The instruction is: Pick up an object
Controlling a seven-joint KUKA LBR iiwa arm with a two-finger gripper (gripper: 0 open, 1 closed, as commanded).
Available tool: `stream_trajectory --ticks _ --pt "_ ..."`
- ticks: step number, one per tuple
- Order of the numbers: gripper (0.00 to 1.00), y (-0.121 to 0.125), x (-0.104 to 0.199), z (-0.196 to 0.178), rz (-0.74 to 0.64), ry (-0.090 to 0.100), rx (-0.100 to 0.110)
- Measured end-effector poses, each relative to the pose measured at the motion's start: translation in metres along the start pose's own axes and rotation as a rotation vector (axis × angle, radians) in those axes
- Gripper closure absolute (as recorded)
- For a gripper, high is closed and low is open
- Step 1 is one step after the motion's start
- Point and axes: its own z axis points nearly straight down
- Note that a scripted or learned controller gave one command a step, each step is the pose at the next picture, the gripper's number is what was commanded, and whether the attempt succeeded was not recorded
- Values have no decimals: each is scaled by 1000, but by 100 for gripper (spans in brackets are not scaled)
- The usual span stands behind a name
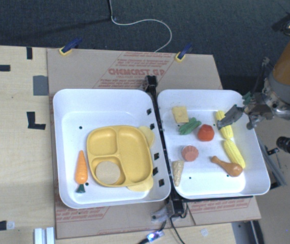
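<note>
- Gripper over right bin's far right edge, fingers spread, nothing between them.
- Corn cob just beneath it; second corn and drumstick toward near right corner.
- Tomato mid-bin.

There are two white bins side by side. The left bin holds one yellow tray, one carrot and one round cookie. The right bin holds two corn cobs, one tomato, one chicken leg, one yellow cheese block, one green pepper, one pink round piece and one pale cone. Two clips hold the cardboard.
</note>
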Motion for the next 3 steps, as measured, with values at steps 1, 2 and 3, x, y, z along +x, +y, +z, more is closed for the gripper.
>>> stream_trajectory --ticks 1,2,3 --pt "0 2 0 -7 -3 -3 -12" --pt "0 -4 3 55 -3 -1 -8" --pt "0 1 9 117 -4 -2 -8"
